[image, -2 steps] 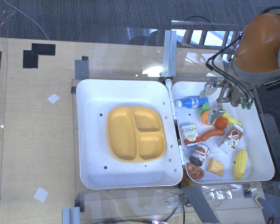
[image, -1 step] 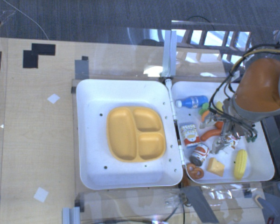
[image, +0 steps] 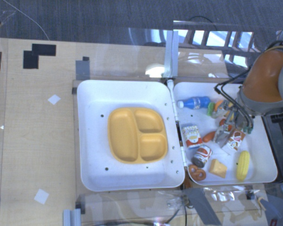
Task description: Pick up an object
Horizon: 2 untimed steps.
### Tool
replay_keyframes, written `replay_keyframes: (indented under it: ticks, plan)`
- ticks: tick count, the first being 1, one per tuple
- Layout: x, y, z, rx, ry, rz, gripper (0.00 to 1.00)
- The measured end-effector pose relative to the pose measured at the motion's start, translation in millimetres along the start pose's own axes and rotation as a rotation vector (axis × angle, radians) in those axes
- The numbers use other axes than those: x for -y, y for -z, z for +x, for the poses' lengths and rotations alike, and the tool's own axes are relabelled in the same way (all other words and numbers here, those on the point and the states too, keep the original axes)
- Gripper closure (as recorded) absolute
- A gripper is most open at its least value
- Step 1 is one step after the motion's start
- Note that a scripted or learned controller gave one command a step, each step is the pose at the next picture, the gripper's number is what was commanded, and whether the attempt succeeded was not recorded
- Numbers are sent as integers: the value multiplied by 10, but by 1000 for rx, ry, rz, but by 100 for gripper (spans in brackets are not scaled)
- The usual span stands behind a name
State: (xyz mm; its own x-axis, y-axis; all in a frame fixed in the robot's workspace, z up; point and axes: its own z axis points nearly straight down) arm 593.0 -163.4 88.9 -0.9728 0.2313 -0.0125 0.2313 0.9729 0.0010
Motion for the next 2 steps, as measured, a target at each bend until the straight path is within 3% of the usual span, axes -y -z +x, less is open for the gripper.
replay_keyframes:
  ticks: [1,2]
  plan:
    - [-146,738,404,3,28,0,0]
    - [-201,274,462,3,-205,0,0]
